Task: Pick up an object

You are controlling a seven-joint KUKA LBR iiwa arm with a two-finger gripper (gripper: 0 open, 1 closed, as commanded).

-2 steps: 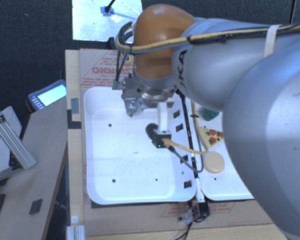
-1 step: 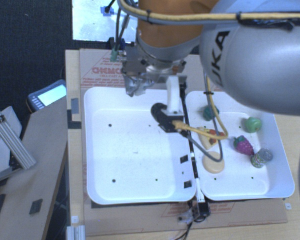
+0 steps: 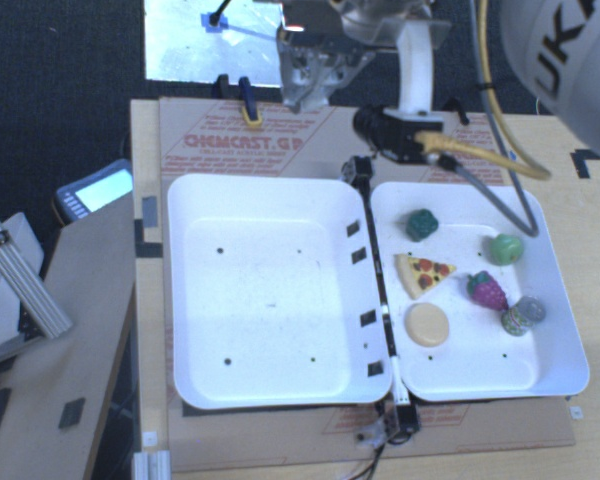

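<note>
The hand (image 3: 305,83) hangs high above the far edge of the worktop (image 3: 230,133), beyond both bins, with nothing between its fingers; how far they are parted I cannot tell. It looks parked clear of the bins, perhaps so the camera sees their contents before a pick. The left bin (image 3: 270,288) lies below it. The right bin (image 3: 540,368) holds every candidate, loosely spread: a dark green lump (image 3: 421,224), a light green ball (image 3: 504,249), a pizza slice (image 3: 423,273), a magenta berry (image 3: 488,290), a tan disc (image 3: 427,324) and a small can (image 3: 523,315).
</note>
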